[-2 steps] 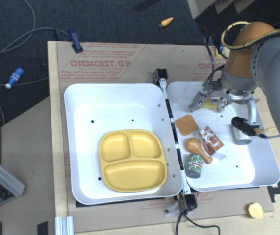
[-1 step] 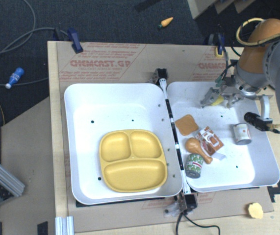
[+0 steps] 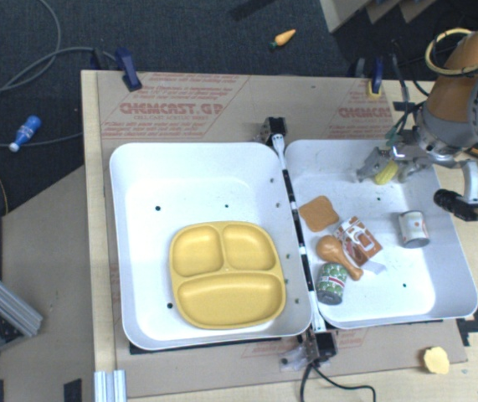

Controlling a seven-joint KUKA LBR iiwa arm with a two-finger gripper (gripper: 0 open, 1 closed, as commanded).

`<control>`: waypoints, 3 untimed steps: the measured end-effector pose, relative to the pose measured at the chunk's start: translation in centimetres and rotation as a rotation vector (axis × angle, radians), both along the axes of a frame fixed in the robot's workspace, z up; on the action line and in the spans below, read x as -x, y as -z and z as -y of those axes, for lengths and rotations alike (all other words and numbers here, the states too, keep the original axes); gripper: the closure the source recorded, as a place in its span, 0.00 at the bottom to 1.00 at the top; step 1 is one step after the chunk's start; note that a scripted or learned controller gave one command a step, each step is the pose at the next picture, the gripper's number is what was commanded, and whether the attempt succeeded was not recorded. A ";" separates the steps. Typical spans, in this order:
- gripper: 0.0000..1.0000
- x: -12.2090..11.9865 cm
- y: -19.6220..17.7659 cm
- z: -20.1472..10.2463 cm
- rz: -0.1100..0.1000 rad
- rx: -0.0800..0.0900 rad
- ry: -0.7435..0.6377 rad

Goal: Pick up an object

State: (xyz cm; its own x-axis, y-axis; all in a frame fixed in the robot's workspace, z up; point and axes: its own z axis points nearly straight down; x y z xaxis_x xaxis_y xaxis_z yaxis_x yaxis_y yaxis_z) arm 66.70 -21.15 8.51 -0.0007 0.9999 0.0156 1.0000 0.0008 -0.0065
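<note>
The gripper [image 3: 387, 167] hangs low at the far side of the right bin [image 3: 448, 296], a small yellow object [image 3: 385, 174] between its fingers (I cannot tell if they are really clamped). A good lift should be slow and straight up, well apart from the silver can [image 3: 412, 229].

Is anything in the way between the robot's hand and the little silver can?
Nothing visible is. The gripper sits at the right bin's back edge by a yellow piece, and bare white floor lies between it and the silver can.
</note>
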 end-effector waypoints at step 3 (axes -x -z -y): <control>1.00 3.2 -7.3 -6.6 0.012 0.017 0.002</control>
State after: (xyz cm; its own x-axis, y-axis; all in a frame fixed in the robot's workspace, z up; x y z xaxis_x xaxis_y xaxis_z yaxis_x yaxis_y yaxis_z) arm 63.46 -14.52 15.81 0.0009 1.0000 -0.0017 1.0000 -0.0009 0.0050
